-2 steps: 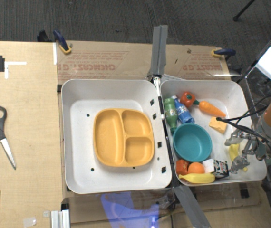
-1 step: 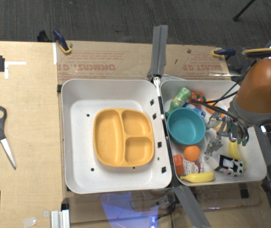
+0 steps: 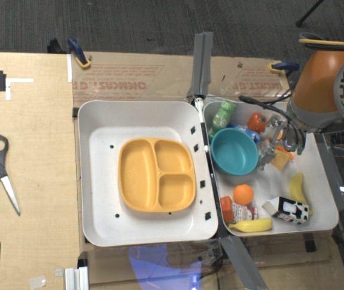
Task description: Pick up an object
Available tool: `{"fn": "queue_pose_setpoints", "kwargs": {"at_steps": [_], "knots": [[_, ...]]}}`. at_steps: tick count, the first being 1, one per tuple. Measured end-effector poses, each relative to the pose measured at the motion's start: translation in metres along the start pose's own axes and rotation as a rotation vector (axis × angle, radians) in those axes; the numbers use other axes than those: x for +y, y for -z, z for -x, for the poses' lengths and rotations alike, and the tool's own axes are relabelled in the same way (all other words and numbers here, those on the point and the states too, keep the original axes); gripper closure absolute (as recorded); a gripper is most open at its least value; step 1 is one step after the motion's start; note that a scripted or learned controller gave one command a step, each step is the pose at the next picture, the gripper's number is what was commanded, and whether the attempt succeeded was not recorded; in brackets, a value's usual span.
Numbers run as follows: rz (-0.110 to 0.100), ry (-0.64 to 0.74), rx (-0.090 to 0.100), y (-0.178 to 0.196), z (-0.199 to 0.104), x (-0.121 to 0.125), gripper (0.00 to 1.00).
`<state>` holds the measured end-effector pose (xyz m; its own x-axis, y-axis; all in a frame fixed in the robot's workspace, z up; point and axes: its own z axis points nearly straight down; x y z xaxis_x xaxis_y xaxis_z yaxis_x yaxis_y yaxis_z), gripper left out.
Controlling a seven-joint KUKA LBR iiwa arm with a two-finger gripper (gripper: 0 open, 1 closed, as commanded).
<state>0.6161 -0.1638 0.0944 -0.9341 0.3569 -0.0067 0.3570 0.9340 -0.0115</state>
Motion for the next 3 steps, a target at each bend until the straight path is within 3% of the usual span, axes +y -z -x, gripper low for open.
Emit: {"fn": "queue_pose_setpoints", "kwargs": {"at_steps": [1,2,3], "knots": [[-0.006,-0.224,0.003,-0.001,0.000,0.005,0.00],[0.009,-0.389,0.008,-0.002,-0.090,0.001,0.00],[-0.004,-0.525,0.005,-0.003,-0.002,0.011,0.00]]}}
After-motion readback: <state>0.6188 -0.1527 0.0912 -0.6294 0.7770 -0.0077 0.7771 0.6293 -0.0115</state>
